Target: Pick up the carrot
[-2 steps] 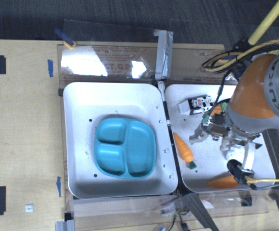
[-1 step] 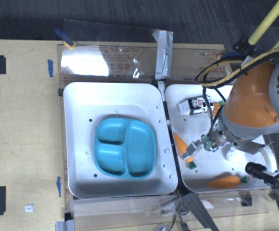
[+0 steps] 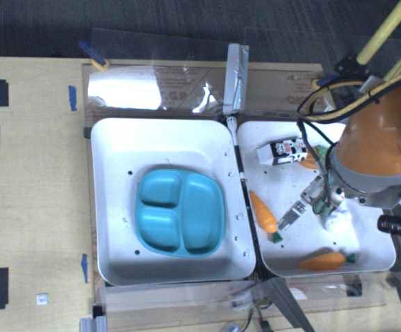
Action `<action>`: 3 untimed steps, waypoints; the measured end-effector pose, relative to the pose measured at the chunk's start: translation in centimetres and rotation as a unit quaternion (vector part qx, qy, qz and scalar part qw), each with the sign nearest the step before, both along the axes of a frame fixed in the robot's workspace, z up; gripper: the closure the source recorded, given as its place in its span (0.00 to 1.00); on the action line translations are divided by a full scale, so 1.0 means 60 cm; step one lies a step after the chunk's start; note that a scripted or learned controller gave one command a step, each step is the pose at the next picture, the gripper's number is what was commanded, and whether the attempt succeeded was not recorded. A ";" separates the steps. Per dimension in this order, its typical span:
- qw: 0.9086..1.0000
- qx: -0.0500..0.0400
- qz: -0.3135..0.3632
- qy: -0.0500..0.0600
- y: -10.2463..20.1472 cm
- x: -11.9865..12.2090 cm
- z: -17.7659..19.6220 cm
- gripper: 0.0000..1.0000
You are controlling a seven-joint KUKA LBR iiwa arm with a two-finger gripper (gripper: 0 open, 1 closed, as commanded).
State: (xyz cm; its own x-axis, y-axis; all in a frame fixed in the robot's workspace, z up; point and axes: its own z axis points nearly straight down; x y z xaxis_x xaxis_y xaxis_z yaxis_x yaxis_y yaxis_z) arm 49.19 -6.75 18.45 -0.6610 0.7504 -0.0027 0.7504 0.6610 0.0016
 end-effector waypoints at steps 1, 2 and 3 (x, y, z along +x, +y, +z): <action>0.994 0.001 0.111 0.001 0.069 0.000 0.000 0.00; 1.000 0.001 -0.021 0.002 0.063 -0.020 0.000 0.00; 0.999 0.000 -0.042 0.005 -0.056 0.017 -0.139 0.00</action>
